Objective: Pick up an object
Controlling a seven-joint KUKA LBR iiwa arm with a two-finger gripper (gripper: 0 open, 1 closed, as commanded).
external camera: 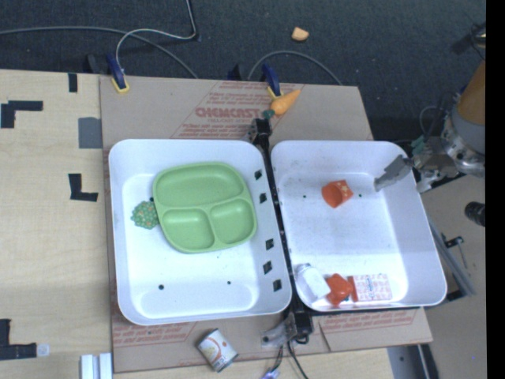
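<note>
The grey metal gripper [392, 174] is hanging over the right edge of the right white bin [357, 290], and since I cannot tell its state, it should be dropping straight onto the small orange block [337, 193] lying just left.

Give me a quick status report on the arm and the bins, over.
Gripper over the right white bin's right rim, holding nothing. Nearest target, small orange block, lies left of it on the bin floor, untouched. Nothing between them.
</note>
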